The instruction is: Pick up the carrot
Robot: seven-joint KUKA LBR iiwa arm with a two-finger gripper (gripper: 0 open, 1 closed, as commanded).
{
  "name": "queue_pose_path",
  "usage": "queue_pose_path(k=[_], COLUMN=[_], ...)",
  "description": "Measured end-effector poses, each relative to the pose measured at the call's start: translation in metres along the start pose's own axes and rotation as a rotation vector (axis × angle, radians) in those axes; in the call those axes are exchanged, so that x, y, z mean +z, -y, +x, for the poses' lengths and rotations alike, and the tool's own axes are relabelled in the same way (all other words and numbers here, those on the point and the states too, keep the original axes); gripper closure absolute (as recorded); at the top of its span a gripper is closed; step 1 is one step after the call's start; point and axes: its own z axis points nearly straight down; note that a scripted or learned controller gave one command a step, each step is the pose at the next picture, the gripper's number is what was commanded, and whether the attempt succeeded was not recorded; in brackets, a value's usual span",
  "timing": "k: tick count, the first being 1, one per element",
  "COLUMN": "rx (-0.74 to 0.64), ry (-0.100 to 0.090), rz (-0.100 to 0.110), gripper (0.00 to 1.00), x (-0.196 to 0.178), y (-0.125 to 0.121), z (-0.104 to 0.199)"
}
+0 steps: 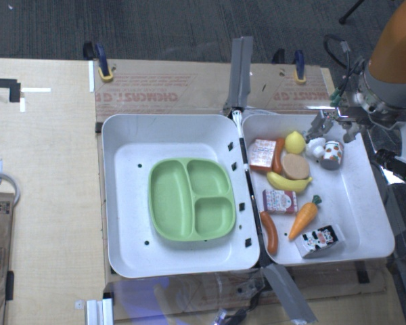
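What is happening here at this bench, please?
A robot arm reaches in from the right, and its tool is at the far edge of the right bin, near a small toy mouse. The carrot it should pick up lies untouched nearer the front, between a small pink carton and a black-and-white carton. The left bin holds a green divided plate.

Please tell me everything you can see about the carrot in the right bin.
The carrot is a small toy, looks like smooth plastic, orange body with a green stub top. It lies flat on the floor of the right bin, tilted, green end up-right, tip pointing down-left toward the red sausage. Its upper side lies close to the pink carton, its lower side near the black-and-white carton; contact is unclear. The gripper is away from it.
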Motion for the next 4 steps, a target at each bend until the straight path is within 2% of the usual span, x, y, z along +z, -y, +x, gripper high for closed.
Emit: queue_pose_path(k=[1, 2, 3, 4], rx=[0.033, 0.222, 0.151, 0.155], ry=[-0.001, -0.001, -0.002, -0.002], rz=[0.000, -0.001, 0.001, -0.002], gripper=[0.00, 0.00, 0.00, 1.00], x=[0.146, 0.107, 0.161, 0.152], y=[0.042, 0.061, 0.120, 0.118], z=[-0.001, 0.015, -0.017, -0.017])
